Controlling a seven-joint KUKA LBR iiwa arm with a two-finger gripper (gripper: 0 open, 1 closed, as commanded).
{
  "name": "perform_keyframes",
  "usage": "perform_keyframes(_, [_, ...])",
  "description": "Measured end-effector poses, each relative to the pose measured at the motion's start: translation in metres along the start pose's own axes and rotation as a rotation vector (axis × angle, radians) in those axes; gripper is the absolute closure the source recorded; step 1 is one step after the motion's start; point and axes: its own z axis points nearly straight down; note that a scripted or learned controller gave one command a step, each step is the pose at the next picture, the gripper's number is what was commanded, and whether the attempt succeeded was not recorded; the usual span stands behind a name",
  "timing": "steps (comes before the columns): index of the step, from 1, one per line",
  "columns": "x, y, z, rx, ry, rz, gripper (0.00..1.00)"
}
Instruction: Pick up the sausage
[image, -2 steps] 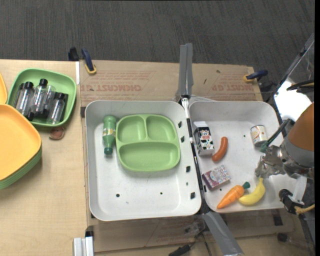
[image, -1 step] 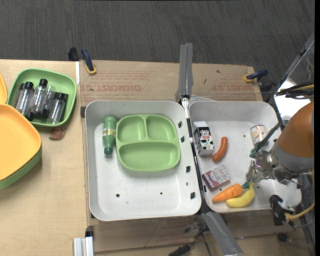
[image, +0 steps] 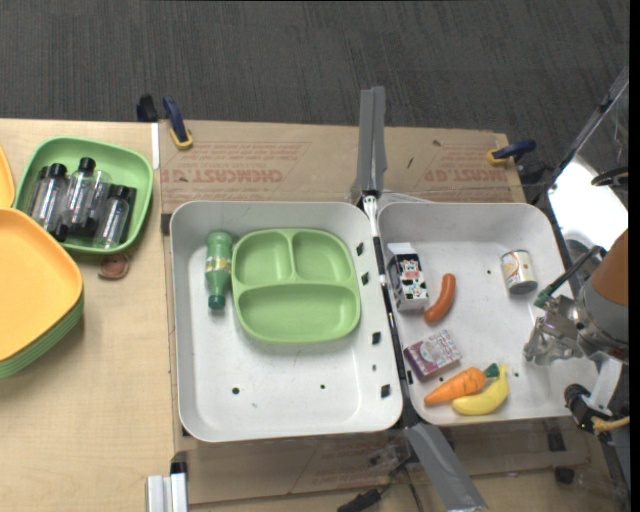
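Sausage (image: 440, 298): right bin (image: 470, 222) centre, tilted, beside carton (image: 407, 277).
End effector (image: 552, 335): bin's 4 o'clock edge; finger state unclear.
Approach: travel toward 10 o'clock, descend over sausage middle, jaws across its width, clear of carton.

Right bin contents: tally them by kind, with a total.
Sausage: 1
Carrot: 1
Banana: 1
Can: 1
Small cartons: 2, the milk carton and the pink carton
Total: 6, all lying loose in the right bin; the gripper is at its right edge.
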Motion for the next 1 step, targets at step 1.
perform_keyframes(1, [0.0063,-0.0027,-0.0094,0.0,0.001,-0.21,1.0])
